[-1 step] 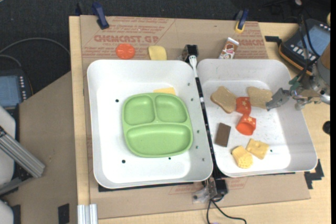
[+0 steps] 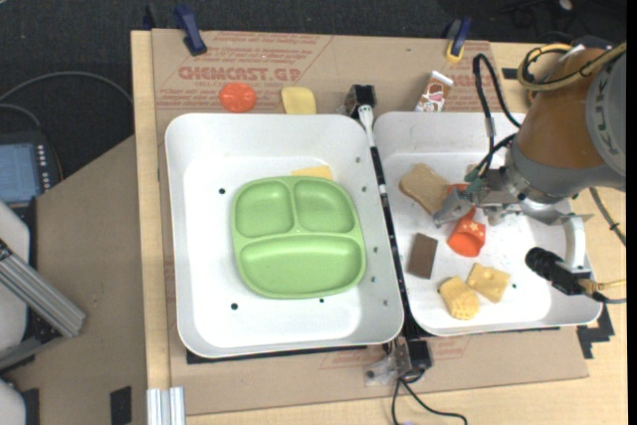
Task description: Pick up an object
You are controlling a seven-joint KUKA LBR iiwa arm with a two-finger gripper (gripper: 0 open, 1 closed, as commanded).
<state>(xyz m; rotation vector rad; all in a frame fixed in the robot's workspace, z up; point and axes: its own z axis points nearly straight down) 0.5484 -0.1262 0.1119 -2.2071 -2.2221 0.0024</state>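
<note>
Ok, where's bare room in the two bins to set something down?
Left bin: white floor around the green tray, widest along the far edge. Right bin: far strip beyond the bread slice. Crowded: the middle, where the gripper sits beside the orange piece.

My bins (image 2: 199, 174) look like smooth, faintly glossy white plastic. The green tray (image 2: 297, 239) is smooth matt plastic. The surface (image 2: 149, 244) is bare matt wood-like board. The orange cup (image 2: 466, 237) shines like plastic; the yellow pieces (image 2: 472, 291) look rough.
</note>
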